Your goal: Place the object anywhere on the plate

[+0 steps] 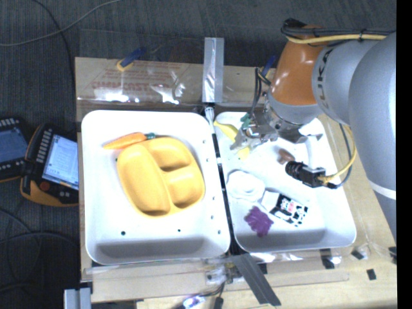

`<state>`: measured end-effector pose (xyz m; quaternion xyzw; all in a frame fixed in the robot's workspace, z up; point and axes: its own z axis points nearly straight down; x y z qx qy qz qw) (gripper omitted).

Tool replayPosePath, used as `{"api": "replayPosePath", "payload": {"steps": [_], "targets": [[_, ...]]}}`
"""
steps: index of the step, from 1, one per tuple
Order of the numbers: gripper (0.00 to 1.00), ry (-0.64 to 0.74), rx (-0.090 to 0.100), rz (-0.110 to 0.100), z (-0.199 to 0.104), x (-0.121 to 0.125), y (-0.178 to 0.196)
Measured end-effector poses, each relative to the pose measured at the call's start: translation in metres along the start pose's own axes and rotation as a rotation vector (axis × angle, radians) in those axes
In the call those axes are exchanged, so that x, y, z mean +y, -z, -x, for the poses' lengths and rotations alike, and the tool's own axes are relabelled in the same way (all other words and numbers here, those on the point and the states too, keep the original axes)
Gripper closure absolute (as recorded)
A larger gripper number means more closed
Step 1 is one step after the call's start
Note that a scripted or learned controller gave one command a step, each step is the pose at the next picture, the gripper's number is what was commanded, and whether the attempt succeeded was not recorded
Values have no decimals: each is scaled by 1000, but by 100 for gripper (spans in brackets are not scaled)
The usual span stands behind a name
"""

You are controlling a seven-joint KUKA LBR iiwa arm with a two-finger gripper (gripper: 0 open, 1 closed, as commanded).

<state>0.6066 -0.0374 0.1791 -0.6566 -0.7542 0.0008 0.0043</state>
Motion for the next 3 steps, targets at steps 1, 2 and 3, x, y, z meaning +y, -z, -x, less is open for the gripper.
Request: {"api": "replayPosePath", "payload": {"steps": [1, 2, 3], "targets": [[100, -237, -3, -2, -30, -13, 4], [100, -35, -9, -1, -31, -28, 24], [100, -218, -7, -2, -99, -5, 50]]}}
